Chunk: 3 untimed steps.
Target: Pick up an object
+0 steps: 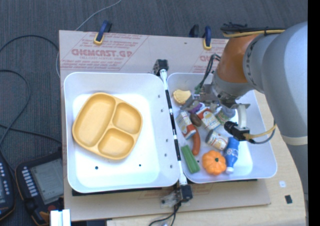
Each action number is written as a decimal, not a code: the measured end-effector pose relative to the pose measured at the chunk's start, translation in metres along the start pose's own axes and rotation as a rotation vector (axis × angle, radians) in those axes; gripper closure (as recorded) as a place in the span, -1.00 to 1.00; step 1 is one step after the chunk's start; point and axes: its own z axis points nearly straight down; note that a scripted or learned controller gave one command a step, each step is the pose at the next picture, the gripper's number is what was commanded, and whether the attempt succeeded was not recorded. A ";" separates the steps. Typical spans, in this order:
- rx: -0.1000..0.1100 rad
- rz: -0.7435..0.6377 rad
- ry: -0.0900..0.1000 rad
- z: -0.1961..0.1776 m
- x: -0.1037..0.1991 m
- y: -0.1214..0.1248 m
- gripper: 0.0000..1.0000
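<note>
Bins point(75, 170) sit on board point(100, 52) over grey carpet point(165, 0).

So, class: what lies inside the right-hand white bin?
In the right bin: an orange pumpkin, a green stick, a blue bottle, a red sausage, a yellow piece and small jars. The gripper and arm cover whatever lies beneath them.

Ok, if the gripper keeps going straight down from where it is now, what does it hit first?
Most likely the cluster of small packaged items at the top of the right bin, directly under the gripper. Depth is hard to judge from this view.
</note>
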 end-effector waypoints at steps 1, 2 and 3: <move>-0.003 0.000 0.001 -0.011 0.000 0.001 1.00; -0.003 0.000 0.001 -0.011 0.000 0.001 -1.00; -0.004 0.000 0.001 -0.021 0.000 0.002 1.00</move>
